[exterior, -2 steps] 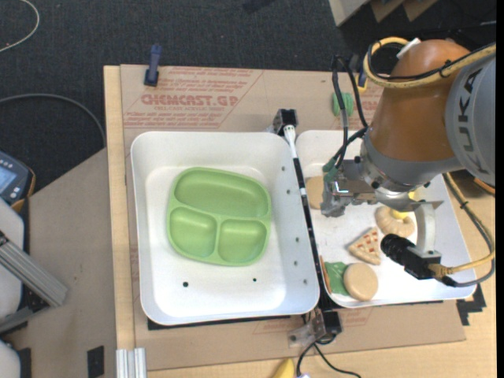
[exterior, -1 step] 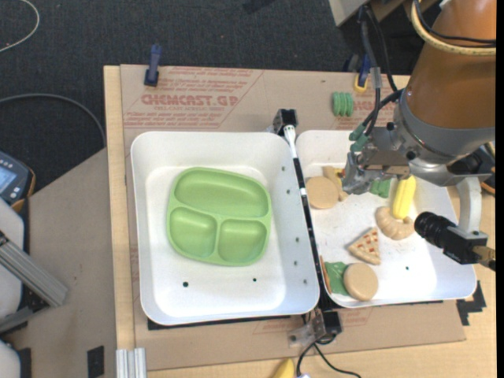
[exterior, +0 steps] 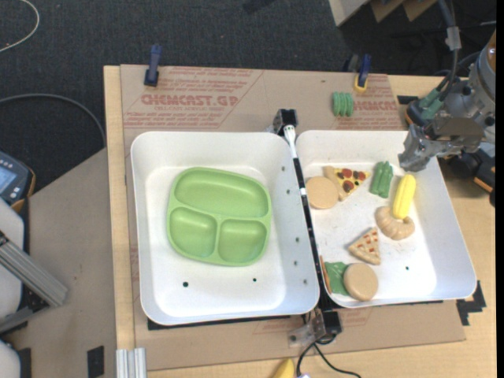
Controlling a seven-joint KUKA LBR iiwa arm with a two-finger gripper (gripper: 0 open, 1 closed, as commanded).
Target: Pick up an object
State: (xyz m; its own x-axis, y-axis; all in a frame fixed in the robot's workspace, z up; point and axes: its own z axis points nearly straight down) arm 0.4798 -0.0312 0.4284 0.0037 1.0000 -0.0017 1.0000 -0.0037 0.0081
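The right bin (exterior: 441, 278) holds toy food: a yellow corn cob (exterior: 403, 195), a green pickle (exterior: 382, 179), a pizza slice (exterior: 350, 176) at the back, a tan round cookie (exterior: 321, 193), a croissant (exterior: 394, 224), a second pizza slice (exterior: 366, 246), and a tan bun (exterior: 361, 281) on a green leaf (exterior: 335, 275). My gripper (exterior: 413, 159) hangs over the bin's back right corner, just right of the pickle and above the corn. Nothing shows between its fingers.
The left bin (exterior: 150, 211) holds a green divided plate (exterior: 219, 215). A green toy piece (exterior: 342, 104) lies on the cardboard behind the right bin. Blue clamps (exterior: 152, 65) hold the cardboard's back edge. A black divider clip (exterior: 285, 120) sits between the bins.
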